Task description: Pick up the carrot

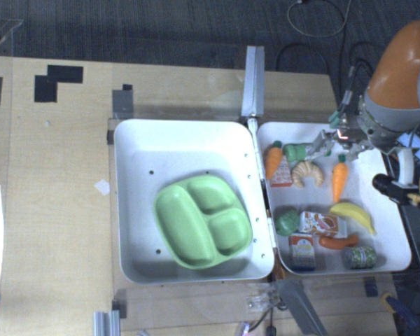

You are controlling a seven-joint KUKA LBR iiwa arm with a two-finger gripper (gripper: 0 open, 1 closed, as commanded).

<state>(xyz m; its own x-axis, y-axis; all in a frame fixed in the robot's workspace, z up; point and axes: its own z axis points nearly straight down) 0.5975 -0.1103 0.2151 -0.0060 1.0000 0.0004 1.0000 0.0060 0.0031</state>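
Carrot (339, 180) lies in the right bin (399, 254), upper part, tip down, beside a croissant (308, 173). My tool (341, 139) hangs just above its green top, upper right of frame; whether it is released or clenched I cannot tell. Left bin (129, 187) carries a green tray (203, 220).
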